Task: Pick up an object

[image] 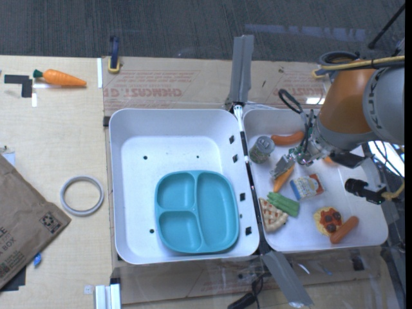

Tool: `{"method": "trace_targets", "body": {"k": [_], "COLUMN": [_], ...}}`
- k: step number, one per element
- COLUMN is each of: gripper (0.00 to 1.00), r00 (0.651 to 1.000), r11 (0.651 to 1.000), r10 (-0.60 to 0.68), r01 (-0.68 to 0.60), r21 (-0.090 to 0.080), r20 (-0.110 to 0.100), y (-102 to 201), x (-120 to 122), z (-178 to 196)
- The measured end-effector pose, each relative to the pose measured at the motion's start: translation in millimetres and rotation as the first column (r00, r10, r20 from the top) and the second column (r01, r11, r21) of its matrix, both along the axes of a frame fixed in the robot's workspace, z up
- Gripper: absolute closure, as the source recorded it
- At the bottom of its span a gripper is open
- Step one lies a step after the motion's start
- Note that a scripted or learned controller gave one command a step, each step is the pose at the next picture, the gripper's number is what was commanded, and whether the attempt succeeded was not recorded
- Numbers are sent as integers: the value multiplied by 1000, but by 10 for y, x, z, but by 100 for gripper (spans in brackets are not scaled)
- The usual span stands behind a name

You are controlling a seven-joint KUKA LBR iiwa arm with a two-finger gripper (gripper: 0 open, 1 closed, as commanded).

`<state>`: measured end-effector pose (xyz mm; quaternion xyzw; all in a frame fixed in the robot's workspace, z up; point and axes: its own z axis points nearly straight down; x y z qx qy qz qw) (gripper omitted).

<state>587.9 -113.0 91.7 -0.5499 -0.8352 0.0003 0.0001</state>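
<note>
Metal claw over slim orange carrot

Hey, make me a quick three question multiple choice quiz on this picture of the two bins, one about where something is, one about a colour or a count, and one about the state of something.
1. Where does the divided plate lie?
A. In the left bin
B. In the right bin
C. On the bench beside the tape roll

2. What colour is the divided plate?
A. Red
B. Teal
C. Yellow

3. How does the arm's hand stand?
A. Over the left bin
B. Out over the carrot on the bench
C. Low in the right bin, among the toy food

Key: 1 A, the plate rests on the floor of the left bin. 2 B, all three of its compartments are teal. 3 C, the hand sits in the right bin by the grey can and the orange carrot.
</note>
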Motion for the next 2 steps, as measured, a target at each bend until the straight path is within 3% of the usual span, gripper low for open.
{"method": "trace_targets", "body": {"k": [1,2], "gripper": [100,100], "r00": [1000,976], "r11": [1000,976], "r10": [-5,-218], "r01": [5,218], "r21": [0,-1], "r20": [1,1], "y": [-12,418], "x": [1,384], "z": [89,999]}}
